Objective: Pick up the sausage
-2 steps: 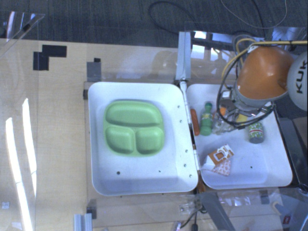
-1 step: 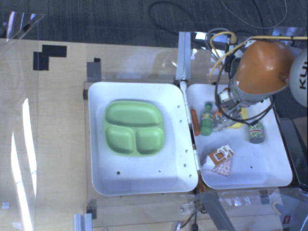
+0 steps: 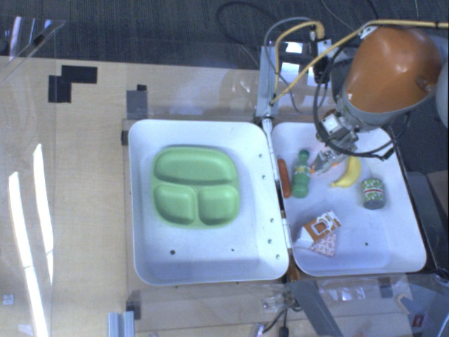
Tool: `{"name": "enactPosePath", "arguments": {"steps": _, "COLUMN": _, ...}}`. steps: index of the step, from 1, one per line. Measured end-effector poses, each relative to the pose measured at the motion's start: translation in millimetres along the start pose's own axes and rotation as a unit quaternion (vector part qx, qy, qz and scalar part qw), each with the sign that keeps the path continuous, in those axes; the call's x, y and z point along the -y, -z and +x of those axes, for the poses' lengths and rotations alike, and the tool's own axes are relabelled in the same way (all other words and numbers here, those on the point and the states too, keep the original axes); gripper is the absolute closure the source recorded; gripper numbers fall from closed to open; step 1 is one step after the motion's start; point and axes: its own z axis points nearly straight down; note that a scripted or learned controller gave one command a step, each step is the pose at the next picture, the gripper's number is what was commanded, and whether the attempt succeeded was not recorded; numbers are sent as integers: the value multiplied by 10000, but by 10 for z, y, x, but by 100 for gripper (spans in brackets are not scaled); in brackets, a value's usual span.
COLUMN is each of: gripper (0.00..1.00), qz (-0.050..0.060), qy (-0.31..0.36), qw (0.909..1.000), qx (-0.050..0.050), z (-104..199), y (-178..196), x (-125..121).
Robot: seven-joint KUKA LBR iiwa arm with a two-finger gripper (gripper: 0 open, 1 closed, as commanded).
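I see the sausage lying lengthwise against the left wall of the right bin, just beside a green bottle. The gripper hangs right of the bottle, near a banana; whether it is spread or closed I cannot tell. A can and carton lie nearby. The left bin holds a green tray. Both sit on a pale wooden bench, dark carpet beyond.

Bright, soft img; glare at left.
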Motion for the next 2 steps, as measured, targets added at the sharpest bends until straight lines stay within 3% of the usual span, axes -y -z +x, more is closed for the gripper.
{"name": "enactPosePath", "arguments": {"steps": 1, "gripper": 100, "qz": -49, "qy": 381, "qw": 9993, "qx": 10, "z": 68, "y": -798, "x": -246}}
{"name": "enactPosePath", "arguments": {"steps": 2, "gripper": 100, "qz": -60, "qy": 2136, "qw": 9769, "qx": 20, "z": 721, "y": -903, "x": -234}}
